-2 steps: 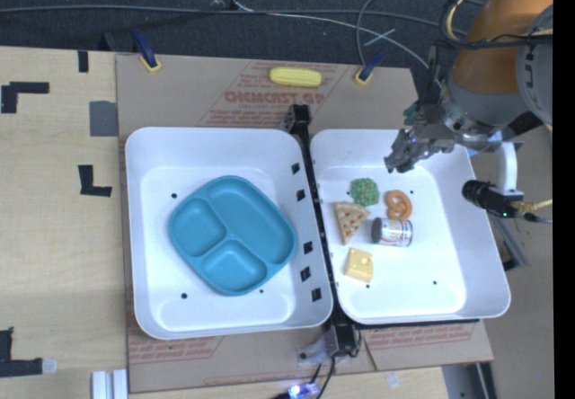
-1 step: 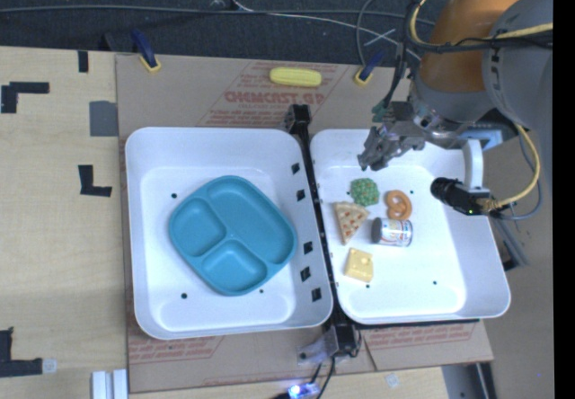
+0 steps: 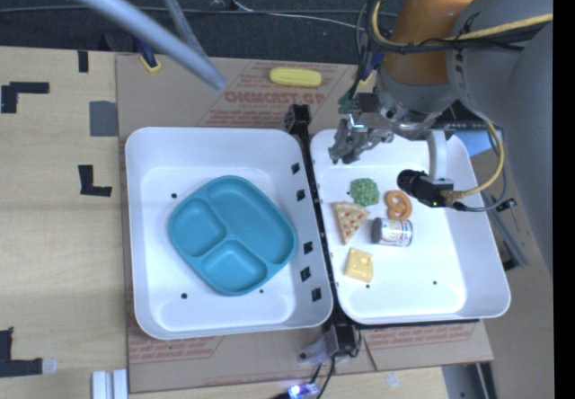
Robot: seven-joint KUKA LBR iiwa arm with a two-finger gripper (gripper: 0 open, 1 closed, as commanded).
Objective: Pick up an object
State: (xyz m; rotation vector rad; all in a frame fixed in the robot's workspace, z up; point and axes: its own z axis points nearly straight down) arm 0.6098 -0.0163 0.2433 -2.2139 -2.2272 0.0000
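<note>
While the grey arm with its orange band (image 3: 431, 2) reaches in from the right, the claw (image 3: 346, 147) hangs over the far left corner of the right shallow white bin (image 3: 467, 285); whether it is spread or pressed together cannot be told, the tips being dark and small. Nothing visible between them.

Right bin contents, all lying apart from the claw, nearer the bin's middle:
- green bumpy broccoli-like toy (image 3: 364, 190), closest to the claw, just below it
- brown pretzel-shaped piece (image 3: 397, 204), right of the green toy
- tan triangular pizza-slice toy (image 3: 349, 220)
- small silver can on its side (image 3: 393, 232), just beside the pretzel piece
- pale yellow cheese-like wedge (image 3: 359, 264), nearest the front

Left shallow white bin (image 3: 148, 155): one blue three-compartment plastic tray (image 3: 232, 234), centred.

Yellow oblong toy (image 3: 295, 76) lies on the cardboard-covered worktop (image 3: 243, 101) beyond the bins.
</note>
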